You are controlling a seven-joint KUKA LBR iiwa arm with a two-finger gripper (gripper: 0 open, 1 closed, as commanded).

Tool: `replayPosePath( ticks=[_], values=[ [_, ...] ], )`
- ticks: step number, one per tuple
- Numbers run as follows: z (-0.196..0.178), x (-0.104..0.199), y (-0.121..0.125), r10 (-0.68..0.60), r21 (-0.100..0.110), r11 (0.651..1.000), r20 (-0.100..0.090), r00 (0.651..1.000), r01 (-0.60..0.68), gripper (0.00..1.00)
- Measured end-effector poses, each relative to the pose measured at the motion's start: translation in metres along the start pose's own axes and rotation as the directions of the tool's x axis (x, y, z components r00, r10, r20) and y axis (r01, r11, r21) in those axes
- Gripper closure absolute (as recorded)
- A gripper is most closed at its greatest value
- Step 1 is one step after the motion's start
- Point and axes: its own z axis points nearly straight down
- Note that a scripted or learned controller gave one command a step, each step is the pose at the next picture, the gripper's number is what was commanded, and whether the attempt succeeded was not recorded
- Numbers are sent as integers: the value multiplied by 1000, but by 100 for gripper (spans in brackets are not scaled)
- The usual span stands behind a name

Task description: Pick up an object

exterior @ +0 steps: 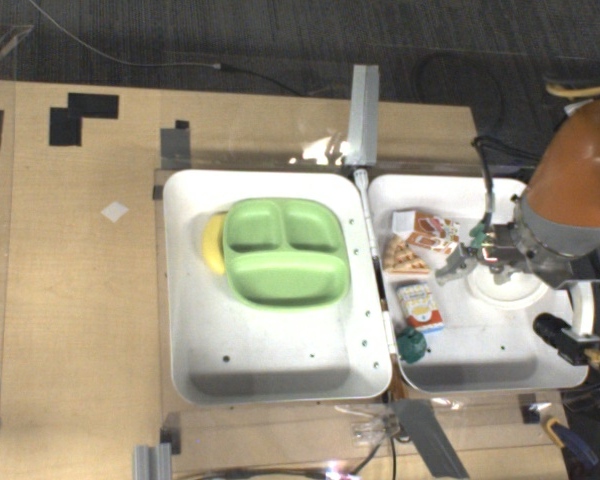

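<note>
The right bin [480,360] holds several small things. An orange and white snack packet [433,234] lies beside a waffle-print packet [404,259] and a small white card [402,221] near the bin's left wall. Closer to the front lie a red and white packet [420,306] and a dark teal round object [411,345]. A white round dish [508,287] sits on the right side. My gripper [487,251] hangs low over the bin, just above the dish's left rim and right of the snack packets. The grey arm with its orange band [580,173] covers the bin's far right corner.
The left bin [270,368] holds a green divided plate [284,251] with a yellow object [213,244] sticking out from under its left edge. A metal post [364,118] stands behind the wall between the bins. Black arm hardware [560,334] sits over the right bin's front right.
</note>
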Motion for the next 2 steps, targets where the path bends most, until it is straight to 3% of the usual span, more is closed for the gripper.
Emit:
replayPosePath(
  ticks=[1,2],
  values=[
    [10,22,9,49,0,999,-1,999,-49,0],
    [106,16,-30,-113,-10,994,2,994,113,0]
  ],
)
